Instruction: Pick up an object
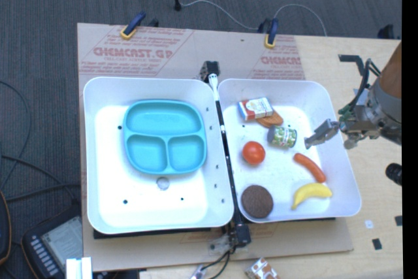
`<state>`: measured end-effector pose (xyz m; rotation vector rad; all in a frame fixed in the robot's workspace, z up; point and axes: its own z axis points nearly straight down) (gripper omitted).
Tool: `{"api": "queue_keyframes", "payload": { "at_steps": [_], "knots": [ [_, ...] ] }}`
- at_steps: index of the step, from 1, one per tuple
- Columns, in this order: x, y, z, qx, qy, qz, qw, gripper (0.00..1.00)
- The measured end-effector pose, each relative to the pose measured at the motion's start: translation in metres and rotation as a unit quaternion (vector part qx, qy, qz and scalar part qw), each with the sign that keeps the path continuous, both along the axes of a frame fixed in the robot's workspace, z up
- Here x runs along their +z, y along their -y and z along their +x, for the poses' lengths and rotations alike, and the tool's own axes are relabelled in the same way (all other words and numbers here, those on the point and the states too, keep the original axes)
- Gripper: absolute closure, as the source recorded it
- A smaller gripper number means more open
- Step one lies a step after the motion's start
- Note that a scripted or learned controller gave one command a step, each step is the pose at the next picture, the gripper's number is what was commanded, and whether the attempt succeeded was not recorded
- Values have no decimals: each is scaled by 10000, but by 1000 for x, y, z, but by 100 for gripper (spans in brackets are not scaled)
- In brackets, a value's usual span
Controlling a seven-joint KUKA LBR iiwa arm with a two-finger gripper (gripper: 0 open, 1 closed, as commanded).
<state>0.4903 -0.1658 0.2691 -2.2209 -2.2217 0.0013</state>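
The right bin (pixel 339 160) holds several toy foods: a red and white box (pixel 255 107), an orange piece (pixel 272 119) beside it, a small green can (pixel 283 136), a red tomato (pixel 254 153), an orange-red sausage (pixel 309 166), a yellow banana (pixel 311 193) and a brown round patty (pixel 257 200). My gripper (pixel 334 137) hangs over the bin's right rim, above the sausage and to the right of the can. It is open, with nothing between its fingers. One grey finger (pixel 321 134) points toward the can.
The left bin (pixel 104 160) carries a blue divided plate (pixel 164 136). A black ridge (pixel 222 134) runs between the bins. Two clamps (pixel 134 24) (pixel 270 34) hold the board at the back, and a cable (pixel 215 6) trails behind.
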Motion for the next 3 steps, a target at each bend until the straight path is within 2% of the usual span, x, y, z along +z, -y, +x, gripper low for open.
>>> {"api": "queue_keyframes", "payload": {
  "at_steps": [1,2,3],
  "knots": [
    [-116,-8,-7,-3,-14,7,10000,0],
    [-182,-41,-5,-8,16,-5,10000,0],
    [-171,-40,-4,-11,35,-8,10000,100]
  ]
}}
